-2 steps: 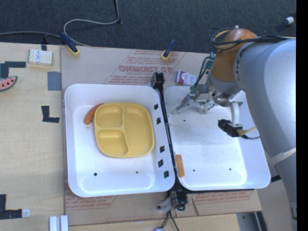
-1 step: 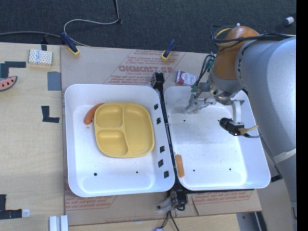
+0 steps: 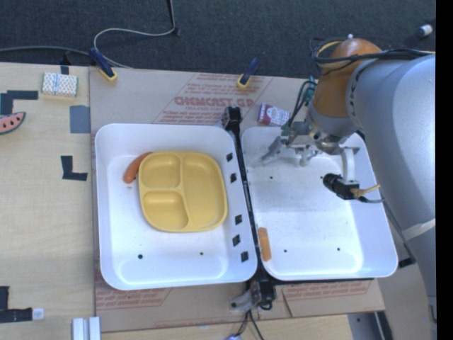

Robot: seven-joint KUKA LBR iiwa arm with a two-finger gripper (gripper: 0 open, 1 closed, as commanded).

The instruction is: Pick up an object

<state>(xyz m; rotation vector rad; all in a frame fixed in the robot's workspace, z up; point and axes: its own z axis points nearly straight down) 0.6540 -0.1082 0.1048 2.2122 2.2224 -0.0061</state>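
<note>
The claw (image 3: pixel 287 146) hangs over the far part of the right bin (image 3: pixel 368 257). Its metal fingers (image 3: pixel 271 152) appear spread, with nothing between them. Candidate objects: a small orange carrot-like piece (image 3: pixel 264 244) lying in the right bin against the divider between the bins, nearer the camera than the claw; a yellow compartment tray (image 3: pixel 182 191) in the left bin (image 3: pixel 113 261); and an orange sausage-like piece (image 3: pixel 131 169) touching that tray's left edge. Judgement: approach stage, no grasp made. The next move calls for travel to the orange piece by the divider, a descent, then closing. The wall alongside may obstruct one finger.
</note>
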